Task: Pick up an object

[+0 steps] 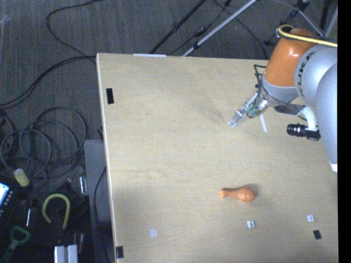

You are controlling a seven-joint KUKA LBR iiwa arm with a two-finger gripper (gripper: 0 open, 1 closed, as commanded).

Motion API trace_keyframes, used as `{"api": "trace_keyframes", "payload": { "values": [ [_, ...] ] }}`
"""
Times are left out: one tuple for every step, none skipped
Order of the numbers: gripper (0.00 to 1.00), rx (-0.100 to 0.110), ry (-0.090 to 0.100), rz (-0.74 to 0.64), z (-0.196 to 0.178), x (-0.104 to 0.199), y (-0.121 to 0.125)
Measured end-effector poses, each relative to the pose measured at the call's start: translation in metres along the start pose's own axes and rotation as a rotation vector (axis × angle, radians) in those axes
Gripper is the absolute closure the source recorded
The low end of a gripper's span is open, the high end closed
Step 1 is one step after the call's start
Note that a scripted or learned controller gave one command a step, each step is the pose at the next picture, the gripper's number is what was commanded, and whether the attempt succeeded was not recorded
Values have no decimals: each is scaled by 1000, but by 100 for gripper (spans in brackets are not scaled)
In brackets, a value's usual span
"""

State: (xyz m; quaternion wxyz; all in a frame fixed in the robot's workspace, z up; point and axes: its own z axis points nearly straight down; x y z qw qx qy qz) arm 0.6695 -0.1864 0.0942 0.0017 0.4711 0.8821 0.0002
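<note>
**Approach step: jaws above the worktop, orange object not yet reached**

The arm (307,73) reached in from the right, and its jaws (249,115) hung over the upper right part of the pale worktop (164,147). One light finger (237,119) pointed down-left and another thin one trailed toward the lower right, so the jaws looked released, with nothing between them. The task's thing, a small orange pear-shaped object (239,193), lay on its side on the worktop, well apart from the jaws and nearer the camera, its narrow end pointing left. By my judgement the pick was at the approach step. The next move called for carrying the jaws over the object's fatter end, turning them across its body, and descending before closing.
</note>
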Motion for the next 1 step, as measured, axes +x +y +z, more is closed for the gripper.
{"api": "trace_keyframes", "payload": {
  "values": [
    [100, 0, 2, 85, -66, 40, 27]
  ]
}}
